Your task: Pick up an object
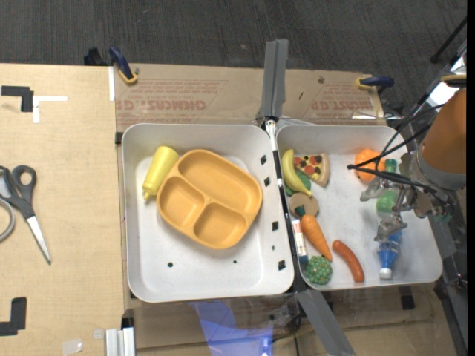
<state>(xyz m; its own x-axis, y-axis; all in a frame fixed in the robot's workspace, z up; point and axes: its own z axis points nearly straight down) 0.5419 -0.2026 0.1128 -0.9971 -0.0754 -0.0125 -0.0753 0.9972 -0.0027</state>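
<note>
Gripper (391, 212): over right bin (349, 273), finger state cannot be told. 1 blue bottle (387, 255) directly below it, long axis pointing toward the bin's near wall; 1 orange fruit (365, 160) beyond.

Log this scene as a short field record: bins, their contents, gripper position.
left bin: orange divided plate, yellow bottle at its left edge
right bin: banana, pizza slice, carrot, broccoli, sausage, orange fruit, blue bottle
gripper: over the right bin's right side, above the blue bottle
bench, left: scissors
</note>
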